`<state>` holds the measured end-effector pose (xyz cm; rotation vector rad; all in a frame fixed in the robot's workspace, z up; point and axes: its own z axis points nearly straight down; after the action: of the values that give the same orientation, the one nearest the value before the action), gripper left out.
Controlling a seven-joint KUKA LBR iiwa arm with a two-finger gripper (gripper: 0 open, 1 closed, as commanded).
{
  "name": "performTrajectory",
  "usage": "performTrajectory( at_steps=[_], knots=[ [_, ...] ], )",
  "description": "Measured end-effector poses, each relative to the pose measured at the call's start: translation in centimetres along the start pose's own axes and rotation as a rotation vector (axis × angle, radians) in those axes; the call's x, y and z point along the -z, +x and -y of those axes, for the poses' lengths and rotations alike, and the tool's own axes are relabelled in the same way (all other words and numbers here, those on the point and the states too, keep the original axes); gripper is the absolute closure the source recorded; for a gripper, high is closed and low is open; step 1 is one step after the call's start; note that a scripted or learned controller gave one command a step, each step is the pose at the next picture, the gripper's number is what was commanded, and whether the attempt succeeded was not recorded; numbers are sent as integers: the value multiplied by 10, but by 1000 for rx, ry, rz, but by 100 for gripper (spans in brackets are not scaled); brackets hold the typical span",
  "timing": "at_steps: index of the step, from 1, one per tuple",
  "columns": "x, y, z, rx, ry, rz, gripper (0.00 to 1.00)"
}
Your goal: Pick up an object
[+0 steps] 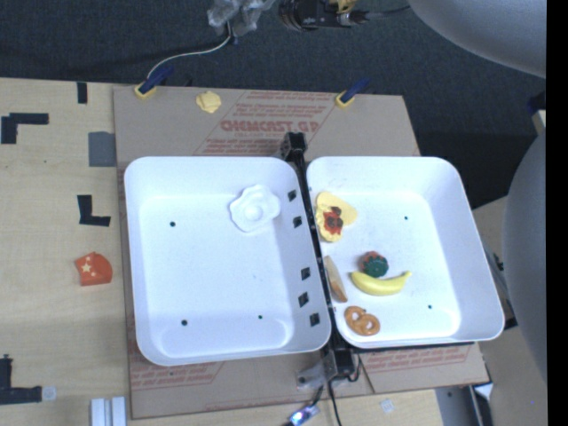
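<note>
My gripper (238,5) hangs high at the top of the camera view, above the dark floor behind the bench and far from both bins. The left bin (160,327) holds a white fried-egg toy (256,208) near its far right side. In the right bin (444,202) lie a yellow slice with red topping (335,216), a green and red piece (374,263), a yellow banana (380,282), a brown stick (335,280) and a pretzel (362,320), all along its left half.
A red toy (94,269) lies on the bench left of the bins. A small yellow piece (209,102) sits on the cardboard behind the left bin. The grey arm (497,11) crosses the top right corner.
</note>
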<state>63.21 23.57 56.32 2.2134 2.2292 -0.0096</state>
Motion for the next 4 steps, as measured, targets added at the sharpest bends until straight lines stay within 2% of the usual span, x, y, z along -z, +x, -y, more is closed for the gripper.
performTrajectory(
  at_steps=[1,2,3,4],
  knots=[
    [0,0,0,0,1,0,0],
    [9,0,0,1,1,2,100],
    [9,0,0,1,2,2,0],
    [19,1,0,2,3,3,100]
  ],
)
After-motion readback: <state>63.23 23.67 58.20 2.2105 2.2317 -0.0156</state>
